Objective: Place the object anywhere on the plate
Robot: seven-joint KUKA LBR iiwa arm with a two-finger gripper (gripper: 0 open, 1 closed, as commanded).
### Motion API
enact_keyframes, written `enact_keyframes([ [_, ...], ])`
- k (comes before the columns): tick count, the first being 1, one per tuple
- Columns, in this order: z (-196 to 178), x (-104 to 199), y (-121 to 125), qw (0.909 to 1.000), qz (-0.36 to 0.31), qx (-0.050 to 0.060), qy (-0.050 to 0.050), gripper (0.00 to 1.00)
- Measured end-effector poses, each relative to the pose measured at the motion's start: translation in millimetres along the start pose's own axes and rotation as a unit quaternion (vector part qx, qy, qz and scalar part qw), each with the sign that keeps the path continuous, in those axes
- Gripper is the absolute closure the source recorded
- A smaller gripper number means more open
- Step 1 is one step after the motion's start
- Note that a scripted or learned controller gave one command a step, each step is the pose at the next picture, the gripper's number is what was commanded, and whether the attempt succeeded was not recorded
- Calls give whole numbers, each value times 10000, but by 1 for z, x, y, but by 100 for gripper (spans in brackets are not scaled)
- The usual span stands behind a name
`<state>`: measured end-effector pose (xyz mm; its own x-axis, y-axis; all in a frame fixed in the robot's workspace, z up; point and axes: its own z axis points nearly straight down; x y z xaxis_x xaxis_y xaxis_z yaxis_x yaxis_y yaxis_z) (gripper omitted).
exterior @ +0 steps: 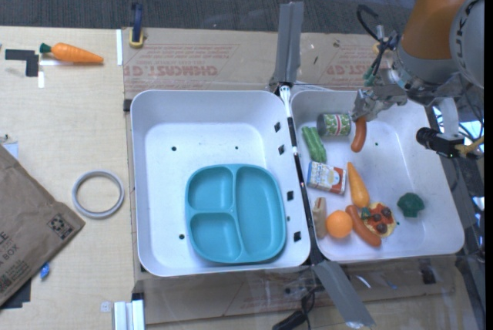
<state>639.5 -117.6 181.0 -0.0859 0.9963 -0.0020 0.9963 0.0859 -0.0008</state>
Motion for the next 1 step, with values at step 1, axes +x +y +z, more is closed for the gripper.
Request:
enact_keyframes([
  [1, -24, 65, -30, 10000, -35, 2, 4, 100],
])
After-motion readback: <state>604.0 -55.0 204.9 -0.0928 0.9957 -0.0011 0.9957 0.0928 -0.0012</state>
